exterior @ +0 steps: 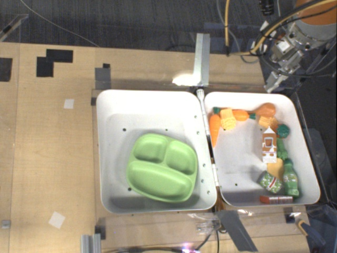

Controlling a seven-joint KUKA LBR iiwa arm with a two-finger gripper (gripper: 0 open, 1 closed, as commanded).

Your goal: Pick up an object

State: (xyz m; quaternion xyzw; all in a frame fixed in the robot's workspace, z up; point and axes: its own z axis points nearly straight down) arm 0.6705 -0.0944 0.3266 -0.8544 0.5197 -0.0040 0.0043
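Green tray [162, 167] lay near; gripper [275, 80], jaw state unclear, should descend onto the carton [269, 145].

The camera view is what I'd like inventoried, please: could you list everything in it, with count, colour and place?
Bins: two, white, side by side on the bench.
Divided plate: one, light green, in the left bin.
Toy carrot: one, orange, right bin, by the left wall.
Small carton: one, white and orange, right bin.
Green bottle: one, right bin, near corner.
Other small toys: several, orange, yellow, green, along the right bin's walls.
Gripper: one, grey, above the right bin's far edge.
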